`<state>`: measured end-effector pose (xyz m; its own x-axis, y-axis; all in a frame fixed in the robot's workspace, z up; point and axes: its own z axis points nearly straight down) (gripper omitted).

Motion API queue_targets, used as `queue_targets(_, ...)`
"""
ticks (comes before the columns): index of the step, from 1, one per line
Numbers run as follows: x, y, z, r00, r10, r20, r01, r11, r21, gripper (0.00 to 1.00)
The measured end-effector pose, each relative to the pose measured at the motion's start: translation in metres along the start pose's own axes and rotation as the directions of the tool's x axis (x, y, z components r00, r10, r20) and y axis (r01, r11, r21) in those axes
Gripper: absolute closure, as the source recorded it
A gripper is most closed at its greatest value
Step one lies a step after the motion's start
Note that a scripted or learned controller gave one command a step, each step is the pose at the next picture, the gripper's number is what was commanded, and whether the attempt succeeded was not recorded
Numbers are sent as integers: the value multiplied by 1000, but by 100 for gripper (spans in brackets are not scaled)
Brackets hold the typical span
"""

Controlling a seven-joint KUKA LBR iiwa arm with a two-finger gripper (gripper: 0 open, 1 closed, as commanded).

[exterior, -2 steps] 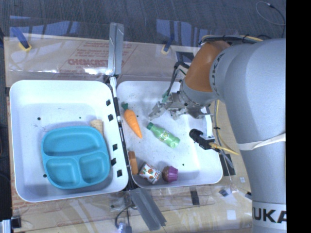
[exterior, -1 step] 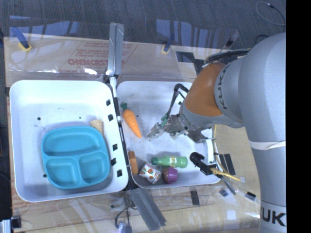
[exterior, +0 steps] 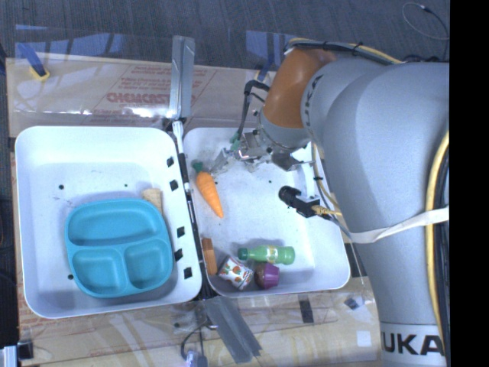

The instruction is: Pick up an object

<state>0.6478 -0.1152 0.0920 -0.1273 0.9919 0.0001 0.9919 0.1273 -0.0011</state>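
Note:
An orange carrot (exterior: 209,193) with a green top lies in the right bin (exterior: 321,277), near its left wall. My gripper (exterior: 243,154) hangs over the back of that bin, just up and right of the carrot, apart from it. Along the bin's front lie a green bottle (exterior: 267,254) on its side, a small printed can (exterior: 235,273) and a purple object (exterior: 267,275). A thin brown piece (exterior: 208,256) rests against the left wall.
The left bin (exterior: 46,159) holds a blue sectioned tray (exterior: 118,248) and a tan piece (exterior: 153,198) at the tray's back right corner. The grey arm (exterior: 374,144) covers the right bin's right side. A black clip (exterior: 298,200) sticks out below the wrist.

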Motion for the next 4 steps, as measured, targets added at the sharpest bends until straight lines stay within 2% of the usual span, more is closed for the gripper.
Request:
queue_targets(1,19,-47,-3,994,-112,9,112,994,-6,0)
queue_targets(2,16,12,-1,965,-261,1,261,965,-1,0)
queue_targets(3,21,-31,0,905,-424,0,424,905,0,0)
queue_targets(4,15,12,-1,924,-383,1,383,924,-1,0)
